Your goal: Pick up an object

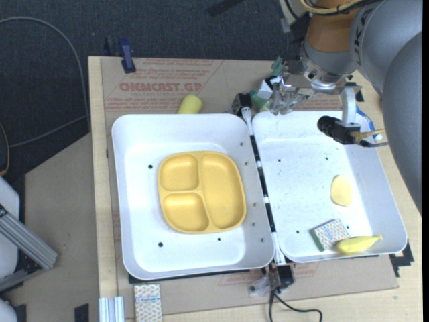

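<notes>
Bench's right bin [301, 180]: gripper [284, 100] at its rim, jaw gap we cannot tell; we should centre squarely over the pale oval [342, 190], well apart from the jaws.

Dark carpeted floor [47, 79] covers the top and left of the frame. A pale tabletop [161, 79] with red lettering sits in the centre. A thin cable [67, 35] loops at upper left, and a metal rail [27, 243] lies at lower left.

A yellow three-compartment plate [201, 192] lies flat in the middle of the left bin [134, 237]. In the right bin [301, 153], a pale yellow oval piece [341, 190] lies at 3 o'clock. At 5 o'clock a banana [357, 244] touches a patterned packet [330, 233].
</notes>
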You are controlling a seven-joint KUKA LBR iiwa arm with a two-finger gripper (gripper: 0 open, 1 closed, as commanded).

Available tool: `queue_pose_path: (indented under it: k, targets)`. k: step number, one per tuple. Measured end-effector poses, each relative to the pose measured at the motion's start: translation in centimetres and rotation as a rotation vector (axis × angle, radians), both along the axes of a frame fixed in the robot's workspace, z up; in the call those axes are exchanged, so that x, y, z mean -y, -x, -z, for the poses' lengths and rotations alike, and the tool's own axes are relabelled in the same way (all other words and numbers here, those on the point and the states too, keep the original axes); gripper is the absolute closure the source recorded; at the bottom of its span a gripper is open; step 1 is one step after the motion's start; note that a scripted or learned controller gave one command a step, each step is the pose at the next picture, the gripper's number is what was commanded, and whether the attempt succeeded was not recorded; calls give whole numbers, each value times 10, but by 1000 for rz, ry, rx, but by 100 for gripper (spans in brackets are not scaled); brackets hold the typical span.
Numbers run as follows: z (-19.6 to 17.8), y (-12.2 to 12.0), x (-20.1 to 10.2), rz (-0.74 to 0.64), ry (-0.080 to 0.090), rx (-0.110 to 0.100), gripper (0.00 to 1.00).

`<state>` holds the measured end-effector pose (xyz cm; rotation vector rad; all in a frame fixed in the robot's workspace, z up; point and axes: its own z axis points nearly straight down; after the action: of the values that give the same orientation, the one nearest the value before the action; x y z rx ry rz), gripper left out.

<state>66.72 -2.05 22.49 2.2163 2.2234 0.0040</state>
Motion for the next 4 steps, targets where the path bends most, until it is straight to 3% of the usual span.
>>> queue_pose_path:
  k: [1, 2, 3, 4]
  targets:
    - [27, 1, -55, 1, 0, -7, 100]
    - [26, 1, -109, 1, 0, -2, 100]
    - [113, 2, -153, 2, 0, -8, 100]
    - [141, 2, -159, 2, 1, -8, 100]
